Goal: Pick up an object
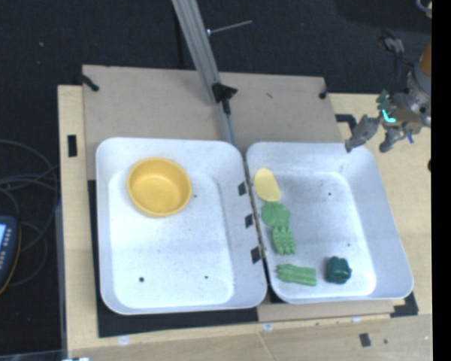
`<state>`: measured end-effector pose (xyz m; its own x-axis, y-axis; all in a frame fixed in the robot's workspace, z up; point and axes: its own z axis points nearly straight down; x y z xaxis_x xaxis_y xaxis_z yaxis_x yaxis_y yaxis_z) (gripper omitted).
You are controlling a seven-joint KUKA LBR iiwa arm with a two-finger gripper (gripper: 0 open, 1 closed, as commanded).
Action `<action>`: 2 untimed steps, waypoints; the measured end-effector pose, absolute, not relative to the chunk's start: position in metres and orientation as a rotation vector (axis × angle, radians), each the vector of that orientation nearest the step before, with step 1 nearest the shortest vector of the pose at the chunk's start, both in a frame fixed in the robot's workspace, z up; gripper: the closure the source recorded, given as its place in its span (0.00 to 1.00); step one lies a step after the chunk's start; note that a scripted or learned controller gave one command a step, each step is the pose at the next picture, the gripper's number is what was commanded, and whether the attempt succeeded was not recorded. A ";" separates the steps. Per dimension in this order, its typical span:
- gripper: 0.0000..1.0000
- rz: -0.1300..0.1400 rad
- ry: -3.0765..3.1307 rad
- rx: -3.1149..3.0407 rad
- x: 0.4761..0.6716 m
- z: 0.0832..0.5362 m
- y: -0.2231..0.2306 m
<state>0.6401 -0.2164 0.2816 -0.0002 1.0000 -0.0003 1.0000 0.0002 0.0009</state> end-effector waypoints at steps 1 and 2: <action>0.00 0.001 2.221 2.221 0.640 0.282 -0.216; 0.00 -0.004 2.224 2.223 0.647 0.222 -0.217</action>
